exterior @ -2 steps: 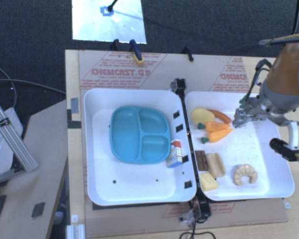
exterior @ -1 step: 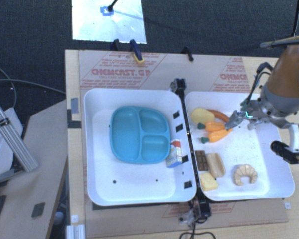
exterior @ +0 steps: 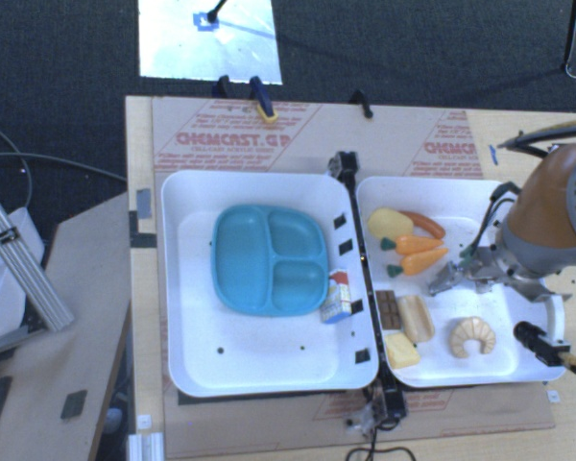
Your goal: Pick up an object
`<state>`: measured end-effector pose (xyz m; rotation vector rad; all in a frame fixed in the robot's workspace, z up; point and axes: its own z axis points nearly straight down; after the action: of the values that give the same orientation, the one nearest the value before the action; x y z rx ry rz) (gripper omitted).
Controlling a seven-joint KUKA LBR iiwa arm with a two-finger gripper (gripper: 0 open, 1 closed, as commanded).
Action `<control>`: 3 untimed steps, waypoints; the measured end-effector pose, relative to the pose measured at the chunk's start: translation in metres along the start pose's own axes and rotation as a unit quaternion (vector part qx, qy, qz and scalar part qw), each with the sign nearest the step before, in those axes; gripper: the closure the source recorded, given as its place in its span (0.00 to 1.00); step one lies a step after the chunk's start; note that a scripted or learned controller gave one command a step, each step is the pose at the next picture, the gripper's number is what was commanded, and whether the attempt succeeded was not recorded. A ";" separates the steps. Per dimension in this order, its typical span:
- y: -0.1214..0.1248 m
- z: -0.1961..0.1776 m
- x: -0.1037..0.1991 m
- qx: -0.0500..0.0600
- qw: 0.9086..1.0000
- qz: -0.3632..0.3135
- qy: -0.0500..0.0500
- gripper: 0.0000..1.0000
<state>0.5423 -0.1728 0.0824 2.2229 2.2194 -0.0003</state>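
1. Across the upper middle of the frame, "CHEMCAST GP" is read in red print on the brown sheet (exterior: 232,134) beneath the bins; it is partly repeated at upper right.
2. Toy food is seen in the right bin (exterior: 432,375): a yellow lemon (exterior: 389,223), two carrots (exterior: 420,253), a croissant (exterior: 472,335), a chocolate bar (exterior: 389,309).
3. A blue divided plate (exterior: 270,259) lies in the left bin (exterior: 197,353).
4. The gripper (exterior: 444,280) is lowered just right of the carrots, gripping nothing; whether it is spread cannot be told.
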 end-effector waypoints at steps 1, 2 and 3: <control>-0.028 -0.050 0.044 -0.001 1.000 -0.004 0.001 0.00; 0.050 0.000 0.091 -0.002 1.000 -0.006 0.001 0.00; 0.001 -0.001 0.090 0.002 1.000 -0.001 0.001 0.00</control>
<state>0.5431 -0.0831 0.0837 2.2230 2.2240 -0.0029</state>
